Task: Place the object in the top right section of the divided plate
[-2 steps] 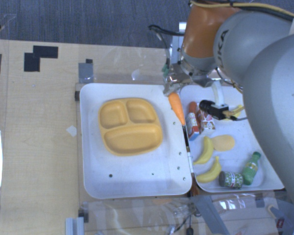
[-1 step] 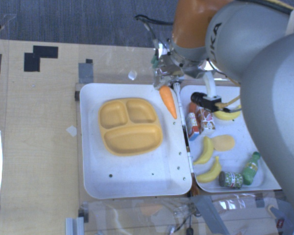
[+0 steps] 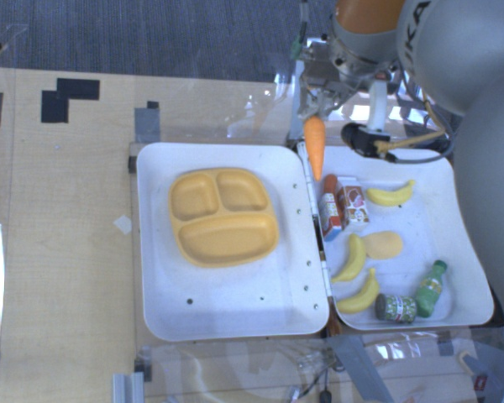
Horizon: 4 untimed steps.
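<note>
Above the seam between the two bins, the hand (image 3: 317, 112) grips an orange carrot (image 3: 315, 145) by its top; the carrot hangs upright, tip over the right bin's (image 3: 454, 225) left edge. Left bin (image 3: 155, 250) carries the yellow divided plate (image 3: 223, 216), well apart from the carrot.

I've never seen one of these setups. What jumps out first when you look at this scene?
The big grey arm with its orange band looms in from the top right, and an orange carrot hangs point-down under its gripper, over the seam between the two bins. In the left bin sits a yellow divided plate with nothing on it. The right bin holds toy food: bananas, a green bottle, small packets.
</note>
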Each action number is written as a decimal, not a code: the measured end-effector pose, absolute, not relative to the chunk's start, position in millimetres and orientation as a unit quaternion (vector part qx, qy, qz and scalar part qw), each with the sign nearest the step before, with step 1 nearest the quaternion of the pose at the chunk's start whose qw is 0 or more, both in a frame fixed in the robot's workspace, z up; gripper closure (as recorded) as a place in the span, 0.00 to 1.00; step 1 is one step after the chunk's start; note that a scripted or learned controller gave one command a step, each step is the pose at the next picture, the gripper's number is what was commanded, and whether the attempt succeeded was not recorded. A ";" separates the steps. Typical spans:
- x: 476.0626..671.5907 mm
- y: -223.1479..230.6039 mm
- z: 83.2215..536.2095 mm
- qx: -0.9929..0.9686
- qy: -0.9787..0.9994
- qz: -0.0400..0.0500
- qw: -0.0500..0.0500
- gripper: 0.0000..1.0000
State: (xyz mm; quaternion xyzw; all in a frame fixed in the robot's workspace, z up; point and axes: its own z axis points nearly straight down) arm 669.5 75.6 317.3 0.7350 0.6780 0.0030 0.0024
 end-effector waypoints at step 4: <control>639.6 79.9 245.4 0.992 0.126 0.001 -0.001 1.00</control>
